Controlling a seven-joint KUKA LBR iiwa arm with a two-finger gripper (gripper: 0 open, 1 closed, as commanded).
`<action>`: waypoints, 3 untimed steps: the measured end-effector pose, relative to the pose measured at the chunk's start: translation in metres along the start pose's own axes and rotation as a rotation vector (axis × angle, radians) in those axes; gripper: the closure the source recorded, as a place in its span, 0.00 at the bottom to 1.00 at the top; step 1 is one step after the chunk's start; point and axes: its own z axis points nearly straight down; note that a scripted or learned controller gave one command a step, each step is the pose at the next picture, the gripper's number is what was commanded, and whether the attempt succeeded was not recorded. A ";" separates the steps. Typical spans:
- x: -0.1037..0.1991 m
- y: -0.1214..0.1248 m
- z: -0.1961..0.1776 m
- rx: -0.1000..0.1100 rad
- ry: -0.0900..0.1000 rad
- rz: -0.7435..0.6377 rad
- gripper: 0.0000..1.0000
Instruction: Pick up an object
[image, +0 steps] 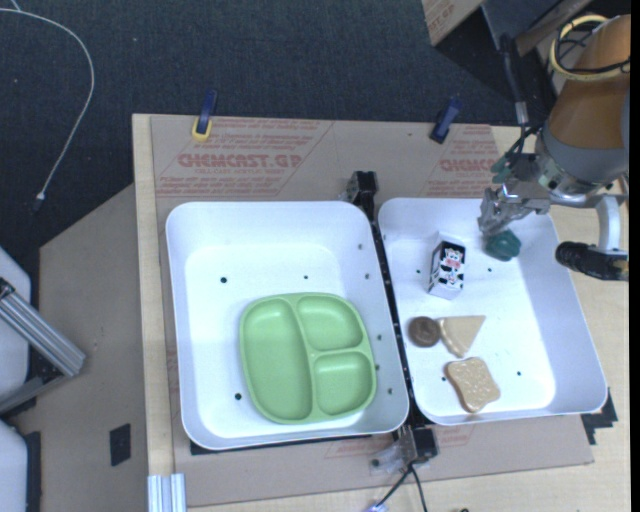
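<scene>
Poised at about one o'clock in the right bin (560, 330), the end effector (497, 222) sits low over a small teal object (503, 244), its opening impossible to judge, so the pick looks begun but nothing is lifted yet.

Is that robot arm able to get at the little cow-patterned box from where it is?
Probably yes. The box stands upright by itself in the right bin, nothing over it, and the gripper hovers close by, above a teal object.

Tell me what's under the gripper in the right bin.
A small teal object lies just below the gripper in the right bin. The gripper covers its upper part, so its shape stays unclear.
</scene>
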 end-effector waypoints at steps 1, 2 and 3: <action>0.052 -0.019 -0.011 0.007 0.005 -0.005 1.00; 0.096 -0.038 -0.005 0.009 0.004 -0.004 1.00; 0.148 -0.049 -0.015 0.008 0.005 -0.005 1.00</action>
